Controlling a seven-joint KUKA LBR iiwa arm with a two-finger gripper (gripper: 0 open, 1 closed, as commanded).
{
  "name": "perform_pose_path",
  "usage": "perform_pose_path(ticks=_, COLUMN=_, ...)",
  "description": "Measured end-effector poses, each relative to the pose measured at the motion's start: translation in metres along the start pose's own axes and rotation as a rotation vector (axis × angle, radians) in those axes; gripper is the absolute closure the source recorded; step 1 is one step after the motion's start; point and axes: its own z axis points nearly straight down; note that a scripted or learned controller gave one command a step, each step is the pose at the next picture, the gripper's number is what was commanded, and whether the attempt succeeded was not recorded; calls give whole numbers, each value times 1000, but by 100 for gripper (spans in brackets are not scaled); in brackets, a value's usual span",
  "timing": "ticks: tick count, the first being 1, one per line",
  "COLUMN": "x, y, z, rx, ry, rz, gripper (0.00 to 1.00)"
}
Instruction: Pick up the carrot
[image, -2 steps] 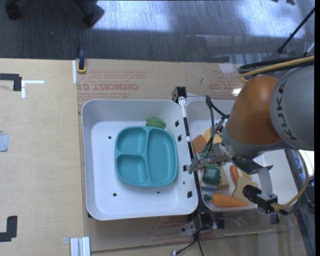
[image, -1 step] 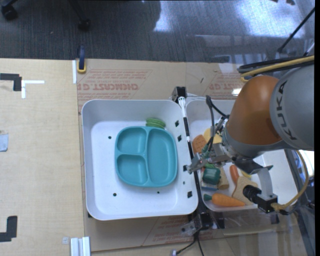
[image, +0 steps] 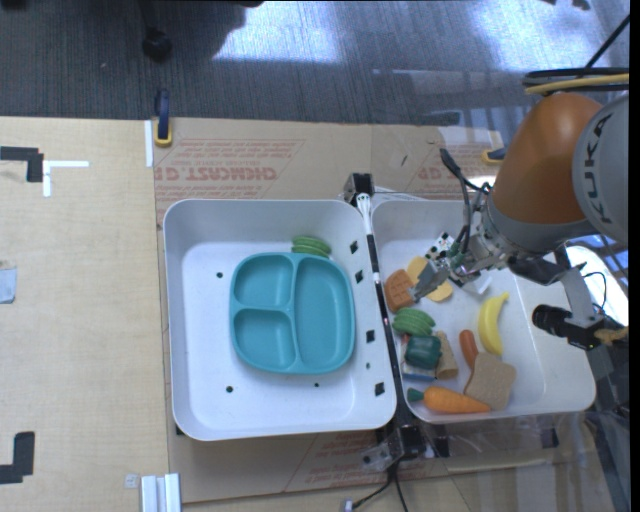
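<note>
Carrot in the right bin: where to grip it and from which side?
Judging by its pose, grip the carrot mid-body, coming from above. It lies flat along the right bin's near wall, thick end left, taper pointing right, so closing across its width looks best. The toast slice sits close behind the taper; the thicker middle has more room.

Grey arm (image: 560, 170) from the right, wrist angled down-left
</note>
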Motion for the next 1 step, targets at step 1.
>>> perform_pose_path(ticks=1, x=55, y=-36, z=0, rx=2, ry=3, rz=15, gripper=0)
